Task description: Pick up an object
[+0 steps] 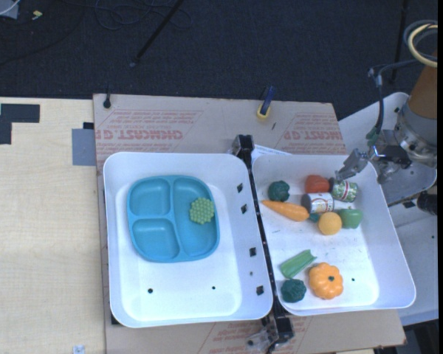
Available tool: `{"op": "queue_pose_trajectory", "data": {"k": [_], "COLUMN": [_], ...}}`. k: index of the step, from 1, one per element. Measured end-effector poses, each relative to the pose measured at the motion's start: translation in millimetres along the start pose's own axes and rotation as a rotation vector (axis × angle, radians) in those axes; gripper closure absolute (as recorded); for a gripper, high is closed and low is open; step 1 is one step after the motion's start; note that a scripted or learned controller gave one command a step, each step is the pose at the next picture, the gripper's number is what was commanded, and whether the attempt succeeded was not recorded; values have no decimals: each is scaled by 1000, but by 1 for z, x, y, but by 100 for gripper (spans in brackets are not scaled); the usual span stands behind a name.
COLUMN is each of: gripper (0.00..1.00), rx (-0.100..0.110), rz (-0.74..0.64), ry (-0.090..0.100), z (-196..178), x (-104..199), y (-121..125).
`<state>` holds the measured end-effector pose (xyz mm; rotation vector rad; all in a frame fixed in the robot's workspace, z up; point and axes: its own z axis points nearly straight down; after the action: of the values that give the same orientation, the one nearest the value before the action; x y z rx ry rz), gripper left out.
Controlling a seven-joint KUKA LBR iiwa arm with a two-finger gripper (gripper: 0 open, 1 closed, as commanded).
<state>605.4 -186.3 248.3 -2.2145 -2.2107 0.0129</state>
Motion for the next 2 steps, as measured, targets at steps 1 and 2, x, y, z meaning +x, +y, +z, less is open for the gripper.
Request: {"op": "queue_pose_trajectory", "data": {"k": [1,2], "gripper": [0,0], "rx": [-14,-8], "rz": [-2,-3], "ry": [-3,-1], "z": [-8,56], "x": [0,1], "y": [2,1]}}
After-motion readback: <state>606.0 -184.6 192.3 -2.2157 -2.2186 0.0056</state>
